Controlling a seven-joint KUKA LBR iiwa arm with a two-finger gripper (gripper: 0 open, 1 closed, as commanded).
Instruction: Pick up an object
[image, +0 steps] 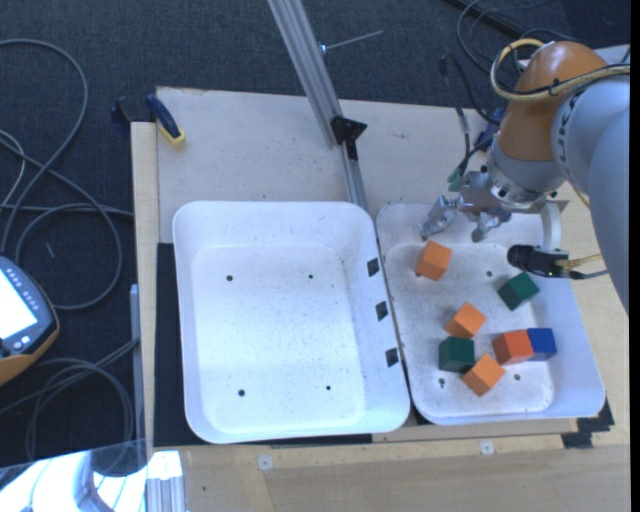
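Note:
My gripper (461, 220) hangs over the back of the right bin (570, 390), its two fingers (438, 217) spread open with nothing between them. An orange cube (433, 260) lies just in front of and slightly left of the fingers, apart from them. Further forward in the same bin lie another orange cube (466, 321), a green cube (518, 291), a second green cube (456, 354), an orange cube (484, 374), a red-orange cube (513, 346) and a blue cube (541, 342) touching it.
The left bin (195, 330) sits beside the right one, their rims meeting near the middle. A slanted metal bar (318, 80) stands at the back centre. A blue and yellow tool (165, 118) lies at the bench's back left corner. Cables run on the floor.

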